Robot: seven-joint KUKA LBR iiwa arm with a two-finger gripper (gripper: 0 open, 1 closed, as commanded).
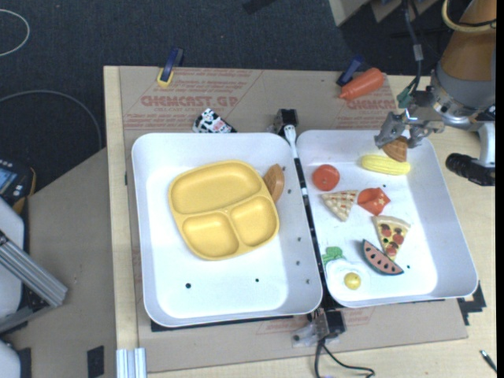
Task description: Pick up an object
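My gripper hangs over the far part of the right bin, with the grey arm and its orange band coming in from the upper right. A small brown-orange toy food piece sits between its fingers, just above a yellow corn cob lying in the bin. Also in the right bin are a red tomato, a pizza slice, a red strawberry-like piece, a second pizza slice, a watermelon wedge and a fried egg.
The left bin holds a yellow divided plate with a brown piece at its right edge. Outside the bins, an orange carrot, a black-and-white item and a blue-yellow clamp lie on the board.
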